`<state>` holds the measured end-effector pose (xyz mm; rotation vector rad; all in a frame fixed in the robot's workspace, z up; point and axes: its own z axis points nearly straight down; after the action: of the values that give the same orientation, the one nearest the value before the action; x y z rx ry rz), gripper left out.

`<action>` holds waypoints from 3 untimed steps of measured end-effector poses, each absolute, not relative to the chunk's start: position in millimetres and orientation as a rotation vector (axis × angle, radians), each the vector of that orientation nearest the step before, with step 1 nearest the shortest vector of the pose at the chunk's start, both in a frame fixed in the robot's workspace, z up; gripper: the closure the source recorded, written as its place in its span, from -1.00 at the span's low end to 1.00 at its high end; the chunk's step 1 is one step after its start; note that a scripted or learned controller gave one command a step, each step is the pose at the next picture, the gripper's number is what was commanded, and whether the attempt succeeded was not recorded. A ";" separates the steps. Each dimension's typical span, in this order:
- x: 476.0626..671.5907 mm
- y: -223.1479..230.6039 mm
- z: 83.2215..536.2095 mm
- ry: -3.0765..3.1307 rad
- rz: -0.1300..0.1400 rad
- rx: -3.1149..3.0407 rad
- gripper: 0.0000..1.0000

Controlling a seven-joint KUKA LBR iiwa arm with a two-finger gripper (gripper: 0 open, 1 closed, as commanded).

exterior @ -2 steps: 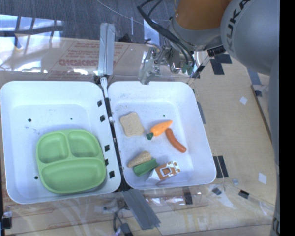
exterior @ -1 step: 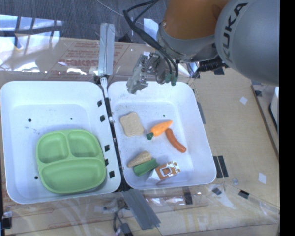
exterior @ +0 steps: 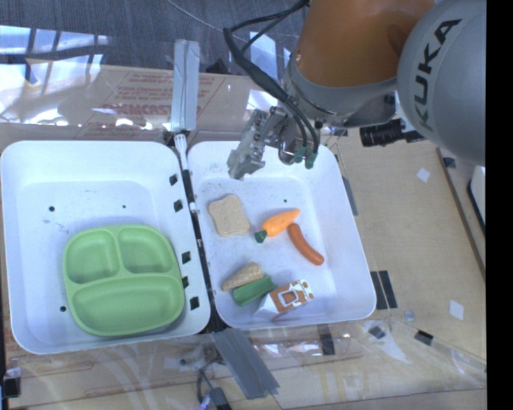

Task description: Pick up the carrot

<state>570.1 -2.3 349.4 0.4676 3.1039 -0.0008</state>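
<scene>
The carrot (exterior: 279, 224), orange with a small green top at its left end, lies in the middle of the right bin (exterior: 346, 254). My gripper (exterior: 242, 162) hangs above the bin's back left part, up and to the left of the carrot and apart from it. Its fingers point down and to the left, and nothing shows between them.
In the right bin a slice of toast (exterior: 228, 215) lies left of the carrot, a sausage (exterior: 306, 244) just right of it, and a bread stick (exterior: 242, 276), a green pickle (exterior: 253, 291) and a small printed box (exterior: 291, 296) near the front. A green divided plate (exterior: 122, 278) sits in the left bin (exterior: 34, 186).
</scene>
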 end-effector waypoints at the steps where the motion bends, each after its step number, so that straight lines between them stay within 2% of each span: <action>1: 513.3 -7.4 357.4 3.076 -0.001 0.629 1.00; 2: 478.2 3.2 189.0 3.147 0.000 0.045 1.00; 3: 488.4 70.3 204.7 3.140 0.002 0.077 1.00</action>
<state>488.4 70.3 204.7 0.0770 3.1400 0.0019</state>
